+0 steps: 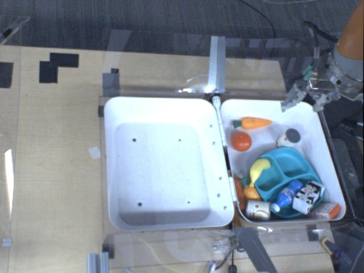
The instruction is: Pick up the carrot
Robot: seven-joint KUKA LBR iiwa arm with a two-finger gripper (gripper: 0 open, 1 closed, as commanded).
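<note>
**A:** Where is the gripper [304,97]?

**B:** Over the far right corner of the right bin [327,131], at the rim. Two pale fingers [290,100] point down with a clear gap between them, so I read them as spread, with nothing held.

**A:** And the carrot [255,123]?

**B:** It lies on the bin floor, to the left of the fingers and a little nearer the camera, lower than their tips. It is on its side, green top pointing away from the fingers and orange tip pointing towards them. Apart from the fingers, not touching.

**A:** Anything crowding it?

**B:** A red tomato [241,141] sits just beyond its green end, nearer the camera. A small round grey-and-white thing [290,136] lies below the fingers, near the carrot's tip. The blue tray [287,177] with its clutter is farther off.

**A:** How would it handle?

**B:** It looks like a toy: I'd judge it light, stiff and smooth, likely to roll or slip if pinched near the taper. Best hold is across the thick middle, fingers either side of the long axis.

**A:** The risk?

**B:** Nudging it towards the tomato, or closing on the narrow tip and squeezing it out.
</note>
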